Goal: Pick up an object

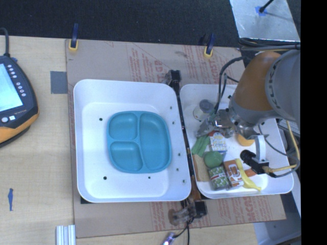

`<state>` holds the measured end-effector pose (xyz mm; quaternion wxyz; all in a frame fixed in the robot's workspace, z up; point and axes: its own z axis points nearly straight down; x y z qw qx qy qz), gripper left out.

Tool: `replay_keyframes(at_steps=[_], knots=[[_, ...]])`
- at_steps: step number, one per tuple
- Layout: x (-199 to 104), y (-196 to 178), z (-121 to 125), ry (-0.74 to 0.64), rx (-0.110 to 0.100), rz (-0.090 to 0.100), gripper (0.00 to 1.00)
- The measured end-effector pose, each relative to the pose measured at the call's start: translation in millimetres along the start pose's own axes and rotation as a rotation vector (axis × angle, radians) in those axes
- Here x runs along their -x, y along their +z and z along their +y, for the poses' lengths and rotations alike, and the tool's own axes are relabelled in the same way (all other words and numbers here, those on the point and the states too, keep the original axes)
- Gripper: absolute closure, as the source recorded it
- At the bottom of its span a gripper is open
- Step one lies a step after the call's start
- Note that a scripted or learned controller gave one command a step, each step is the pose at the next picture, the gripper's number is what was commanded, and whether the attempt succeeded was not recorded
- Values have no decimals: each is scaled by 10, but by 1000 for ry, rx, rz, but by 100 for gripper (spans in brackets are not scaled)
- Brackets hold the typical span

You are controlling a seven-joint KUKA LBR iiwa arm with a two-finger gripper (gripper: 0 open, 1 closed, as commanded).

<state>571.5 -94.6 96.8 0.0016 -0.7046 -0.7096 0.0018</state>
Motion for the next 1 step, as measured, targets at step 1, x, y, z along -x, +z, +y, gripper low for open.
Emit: replay_keyframes(at_steps=[1], knots=[[13,-105,3,-2,-2,-1,100]])
